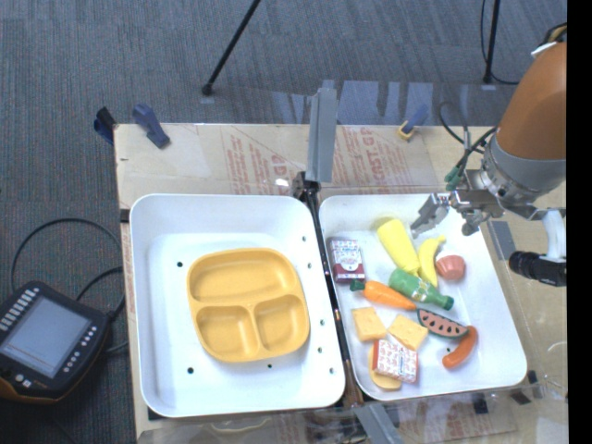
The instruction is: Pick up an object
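Hovering over the right bin, with nothing yet picked up.

No object is lifted: the yellow bottle (pixel 398 243), banana (pixel 428 259), pink ball (pixel 450 266), green bottle (pixel 419 288), carrot (pixel 389 295) and watermelon slice (pixel 443 323) all lie in the right bin (pixel 511 340). The gripper (pixel 453 209) is seen above the bin's far edge, its fingers spread apart around nothing. Descent, closing and lifting are judged to remain. A yellow tray (pixel 248 303) lies in the left bin (pixel 157 239).

Yellow divided tray (pixel 248 303), green bottle (pixel 418 288), orange carrot (pixel 388 295).
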Available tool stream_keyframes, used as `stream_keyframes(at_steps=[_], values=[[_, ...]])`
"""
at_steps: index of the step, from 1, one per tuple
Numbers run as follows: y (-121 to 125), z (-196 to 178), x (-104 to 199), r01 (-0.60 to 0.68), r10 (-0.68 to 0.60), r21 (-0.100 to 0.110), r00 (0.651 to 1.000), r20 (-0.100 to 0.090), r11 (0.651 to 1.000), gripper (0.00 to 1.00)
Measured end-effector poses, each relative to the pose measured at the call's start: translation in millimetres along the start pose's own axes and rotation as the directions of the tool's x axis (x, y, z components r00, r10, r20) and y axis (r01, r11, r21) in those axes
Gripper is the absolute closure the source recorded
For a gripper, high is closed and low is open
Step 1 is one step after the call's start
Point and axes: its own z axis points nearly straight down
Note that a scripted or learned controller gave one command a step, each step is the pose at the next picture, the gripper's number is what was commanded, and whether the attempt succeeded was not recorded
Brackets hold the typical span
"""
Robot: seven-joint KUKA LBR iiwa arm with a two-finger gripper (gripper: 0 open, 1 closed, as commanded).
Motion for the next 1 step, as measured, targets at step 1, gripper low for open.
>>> stream_keyframes(at_steps=[1], values=[[4.2,126.4,-37.5,0.086,-0.086,-0.004,0.996,-0.001,0.996,0.00]])
